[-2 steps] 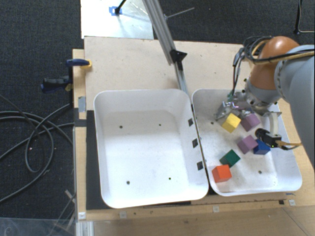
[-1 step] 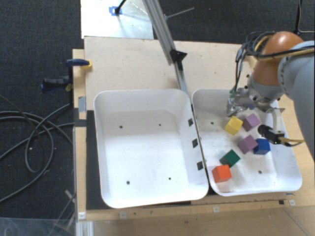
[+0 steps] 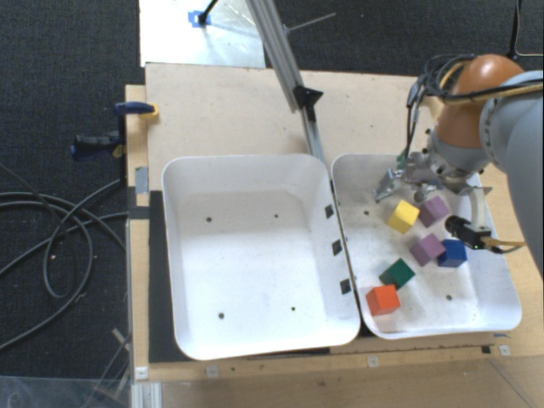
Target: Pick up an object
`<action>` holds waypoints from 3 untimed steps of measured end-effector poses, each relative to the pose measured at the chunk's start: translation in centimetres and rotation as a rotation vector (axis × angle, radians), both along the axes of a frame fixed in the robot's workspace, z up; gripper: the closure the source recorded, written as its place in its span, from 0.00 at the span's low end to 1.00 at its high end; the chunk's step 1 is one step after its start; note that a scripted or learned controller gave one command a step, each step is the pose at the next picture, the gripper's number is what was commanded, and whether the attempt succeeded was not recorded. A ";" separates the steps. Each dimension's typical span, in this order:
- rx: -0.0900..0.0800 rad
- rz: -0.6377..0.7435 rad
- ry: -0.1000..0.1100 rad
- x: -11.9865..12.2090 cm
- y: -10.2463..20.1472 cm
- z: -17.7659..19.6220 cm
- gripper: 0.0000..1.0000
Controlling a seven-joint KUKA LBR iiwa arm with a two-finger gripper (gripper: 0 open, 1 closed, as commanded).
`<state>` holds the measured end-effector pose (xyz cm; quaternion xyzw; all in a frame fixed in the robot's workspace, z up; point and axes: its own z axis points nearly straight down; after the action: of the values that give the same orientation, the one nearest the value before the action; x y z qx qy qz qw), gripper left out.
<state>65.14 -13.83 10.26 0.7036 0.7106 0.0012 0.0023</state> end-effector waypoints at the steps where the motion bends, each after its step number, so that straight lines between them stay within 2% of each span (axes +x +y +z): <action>1: 0.001 -0.008 0.006 -2.5 0.2 -1.3 0.00; 2: 0.001 -0.005 0.000 -2.3 0.2 0.0 1.00; 3: 0.001 -0.005 0.000 -2.3 0.2 0.0 0.00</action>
<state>62.87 -13.66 10.21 0.7053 0.7089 0.0015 0.0021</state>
